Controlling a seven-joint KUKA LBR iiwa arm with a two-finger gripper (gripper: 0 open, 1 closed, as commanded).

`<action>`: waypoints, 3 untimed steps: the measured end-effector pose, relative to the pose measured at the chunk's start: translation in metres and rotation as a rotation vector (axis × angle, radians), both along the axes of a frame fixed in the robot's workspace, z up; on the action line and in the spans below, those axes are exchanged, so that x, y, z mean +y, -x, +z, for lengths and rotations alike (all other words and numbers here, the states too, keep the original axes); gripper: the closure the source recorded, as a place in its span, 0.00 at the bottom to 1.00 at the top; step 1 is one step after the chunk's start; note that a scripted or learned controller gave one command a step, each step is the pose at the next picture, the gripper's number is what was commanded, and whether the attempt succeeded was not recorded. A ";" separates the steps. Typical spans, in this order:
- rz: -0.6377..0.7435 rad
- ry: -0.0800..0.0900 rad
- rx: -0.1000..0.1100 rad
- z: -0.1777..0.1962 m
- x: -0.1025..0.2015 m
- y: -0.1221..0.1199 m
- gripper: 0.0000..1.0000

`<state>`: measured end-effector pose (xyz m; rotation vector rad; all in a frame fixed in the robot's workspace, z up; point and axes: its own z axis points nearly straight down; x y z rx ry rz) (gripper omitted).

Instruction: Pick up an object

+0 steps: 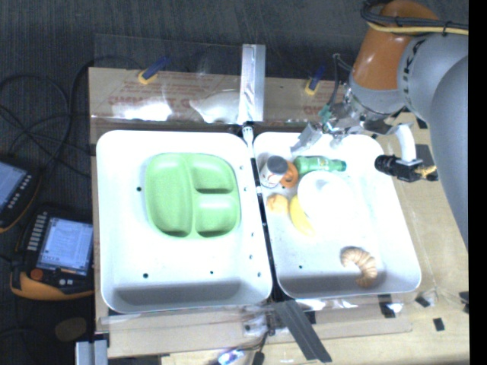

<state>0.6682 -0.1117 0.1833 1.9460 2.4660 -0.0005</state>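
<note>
— Green plastic is seen first: what lies in the left bin (114, 204)?

— A green divided tray (192, 194) is seen lying flat in the middle of it.

— And in the right bin (396, 234)?

— A green bottle (319, 164) is laid on its side at the far end, touching a white plate (331, 200). A banana (300, 214) is seen along the plate's left edge, an orange piece (288, 176) and a small cup (273, 164) just beyond it. A brown croissant (361, 264) is found near the right corner.

— The claw (329, 125)?

— It is held over the bin's far edge, just above the bottle. Nothing is seen between its fingers; whether they are released or clenched cannot be told.
</note>
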 end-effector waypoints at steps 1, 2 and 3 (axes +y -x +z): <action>0.118 0.001 -0.009 -0.059 0.014 0.086 0.00; 0.111 0.001 0.000 0.017 -0.015 0.022 0.00; 0.248 0.001 -0.006 -0.085 0.006 0.044 0.00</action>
